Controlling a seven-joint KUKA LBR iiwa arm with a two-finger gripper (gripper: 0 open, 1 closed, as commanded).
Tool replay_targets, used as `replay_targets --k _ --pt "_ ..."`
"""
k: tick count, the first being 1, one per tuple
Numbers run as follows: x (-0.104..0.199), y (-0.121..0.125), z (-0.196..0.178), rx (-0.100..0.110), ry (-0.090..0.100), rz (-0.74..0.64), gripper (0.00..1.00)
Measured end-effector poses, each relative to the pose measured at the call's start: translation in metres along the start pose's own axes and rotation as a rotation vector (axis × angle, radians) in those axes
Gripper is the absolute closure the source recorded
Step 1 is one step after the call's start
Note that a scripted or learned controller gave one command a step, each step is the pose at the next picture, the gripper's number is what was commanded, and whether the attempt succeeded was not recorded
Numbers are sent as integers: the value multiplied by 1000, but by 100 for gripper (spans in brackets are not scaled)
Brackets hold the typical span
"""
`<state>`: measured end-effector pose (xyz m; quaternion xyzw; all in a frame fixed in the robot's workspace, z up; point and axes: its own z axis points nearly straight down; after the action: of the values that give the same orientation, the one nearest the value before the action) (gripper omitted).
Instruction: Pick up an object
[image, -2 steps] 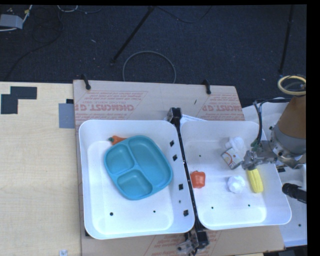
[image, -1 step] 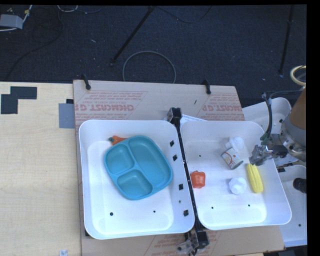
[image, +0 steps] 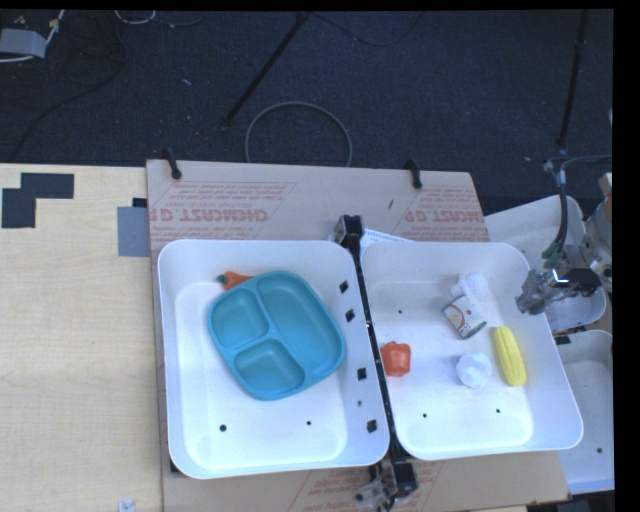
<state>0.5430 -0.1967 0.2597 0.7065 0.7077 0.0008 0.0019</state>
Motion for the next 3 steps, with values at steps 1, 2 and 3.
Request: replay_targets --k 1,2,3 --pt "59 -2 7 7 4 -3 100" --pt "109 -1 21 8 4 -2 100" --pt "166 11 16 6 4 -3 100"
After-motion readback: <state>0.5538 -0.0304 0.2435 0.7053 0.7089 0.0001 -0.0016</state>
